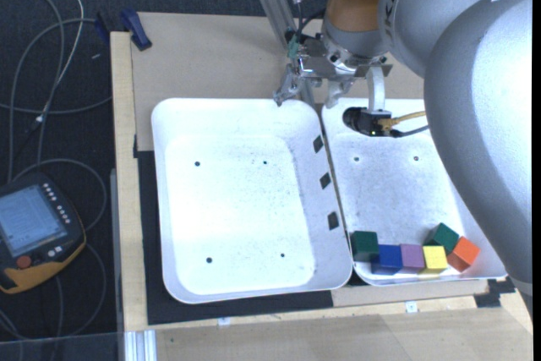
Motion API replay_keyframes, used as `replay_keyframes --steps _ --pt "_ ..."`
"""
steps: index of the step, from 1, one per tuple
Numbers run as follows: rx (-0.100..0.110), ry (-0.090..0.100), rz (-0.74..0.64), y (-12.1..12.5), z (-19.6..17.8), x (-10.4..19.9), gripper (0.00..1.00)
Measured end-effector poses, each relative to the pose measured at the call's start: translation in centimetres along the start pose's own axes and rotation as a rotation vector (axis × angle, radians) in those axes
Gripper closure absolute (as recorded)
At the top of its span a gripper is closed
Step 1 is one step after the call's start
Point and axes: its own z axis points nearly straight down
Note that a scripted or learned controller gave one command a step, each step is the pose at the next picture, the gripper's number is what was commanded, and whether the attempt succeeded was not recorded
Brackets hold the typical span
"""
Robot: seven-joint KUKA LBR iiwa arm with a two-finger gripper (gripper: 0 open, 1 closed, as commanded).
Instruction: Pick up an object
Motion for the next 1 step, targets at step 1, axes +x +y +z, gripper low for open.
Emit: replay_keyframes --steps 1 --pt "0.000 -0.001 -0.001 -0.02 -1.19 0.03 1.00"
